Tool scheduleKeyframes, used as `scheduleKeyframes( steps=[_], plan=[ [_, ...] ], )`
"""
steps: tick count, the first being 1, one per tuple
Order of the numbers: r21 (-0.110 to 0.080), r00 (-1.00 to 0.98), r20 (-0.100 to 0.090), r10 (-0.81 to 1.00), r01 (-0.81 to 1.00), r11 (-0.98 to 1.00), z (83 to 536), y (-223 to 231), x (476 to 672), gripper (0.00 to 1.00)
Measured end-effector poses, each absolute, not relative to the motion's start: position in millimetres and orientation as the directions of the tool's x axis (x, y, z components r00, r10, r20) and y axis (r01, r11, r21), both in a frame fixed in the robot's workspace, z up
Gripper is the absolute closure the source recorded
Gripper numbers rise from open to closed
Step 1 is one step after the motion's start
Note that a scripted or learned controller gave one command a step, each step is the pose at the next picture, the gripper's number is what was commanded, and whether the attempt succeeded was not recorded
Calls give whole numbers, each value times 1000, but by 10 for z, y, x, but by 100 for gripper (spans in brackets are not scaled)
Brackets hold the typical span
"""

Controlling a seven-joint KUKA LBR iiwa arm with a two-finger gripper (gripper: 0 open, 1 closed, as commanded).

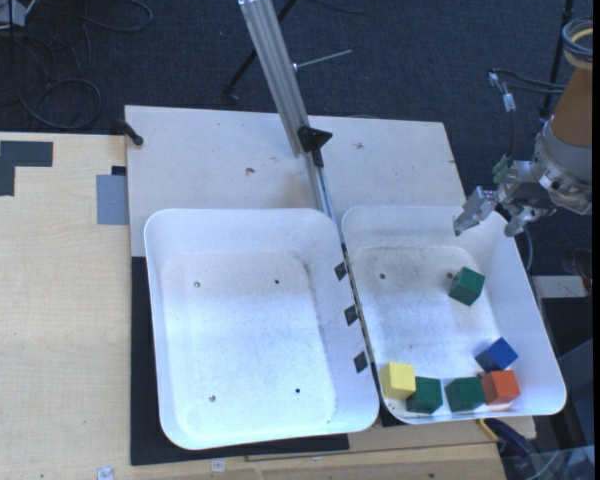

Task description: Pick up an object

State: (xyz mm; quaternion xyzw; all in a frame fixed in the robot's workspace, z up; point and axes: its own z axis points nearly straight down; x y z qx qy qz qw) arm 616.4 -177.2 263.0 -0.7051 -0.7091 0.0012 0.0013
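My gripper (496,218) hangs over the far right rim of the right bin (410,243), fingers spread open with nothing between them. A dark green cube (467,286) lies alone in the right bin, below and slightly left of the gripper, apart from it. Along the bin's near edge sit a yellow cube (399,378), two green cubes (425,395) (464,393), an orange cube (501,386) and a blue cube (496,354).
The left bin (245,328) stands beside the right one, with a divider carrying black clips (348,313) between them. A slanted aluminium rail (280,73) rises behind the bins. Cables lie on the dark floor beyond the bench.
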Motion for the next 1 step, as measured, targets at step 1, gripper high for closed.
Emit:
scheduleKeyframes(
  steps=[1],
  plan=[
    [-10,1,2,1000,1000,-1,1501,-2095,6165,0]
  ],
)
